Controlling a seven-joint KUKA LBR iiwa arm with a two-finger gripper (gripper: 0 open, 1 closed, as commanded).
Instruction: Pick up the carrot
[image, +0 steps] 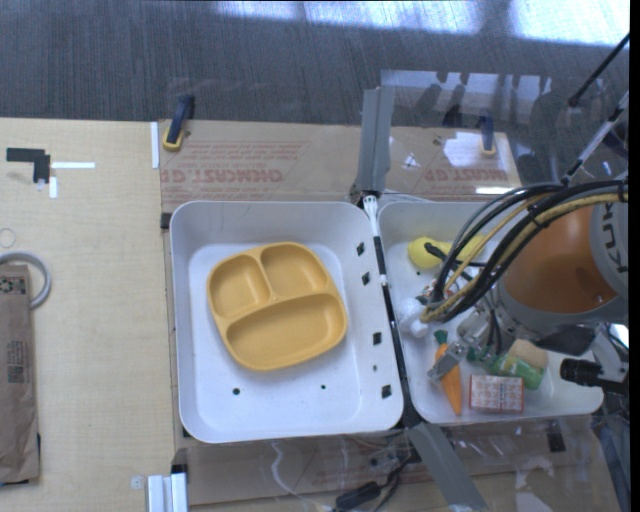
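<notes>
Carrot (453, 388) lies in right bin (580, 402) beside one box (496, 393), under gripper (447, 362); fingers' state unclear.

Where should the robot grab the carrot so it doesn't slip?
Probably from above, across the middle of the carrot. It lies flat in the right bin, long and thin, so jaws fit across its width. A red box crowds its right side, so approach from above, not sideways.
</notes>
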